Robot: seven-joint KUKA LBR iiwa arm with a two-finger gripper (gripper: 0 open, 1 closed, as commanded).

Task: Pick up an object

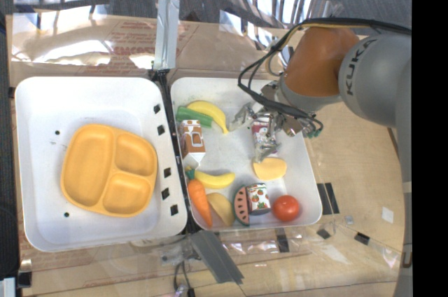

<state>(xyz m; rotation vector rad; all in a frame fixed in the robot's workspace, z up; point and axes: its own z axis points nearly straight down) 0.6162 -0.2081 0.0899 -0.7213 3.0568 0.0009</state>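
- Cardboard and foil tape line the bench [91, 43] under two white bins; the right bin [311, 176] bears toy food, the left bin [35, 148] a yellow divided tray [108, 168].
- Nearest the camera lie a carrot [198, 199], potato [220, 207], watermelon slice [241, 205], small carton [258, 197] and tomato [285, 207], all crowded together.
- Mid-bin, a yellow wedge [269, 168] sits just below the gripper [266, 143], probably its target.
- Whether the gripper is parted or clamped I cannot tell.
- Risk: a shallow descent may nudge the wedge aside or pinch only its slippery edge.
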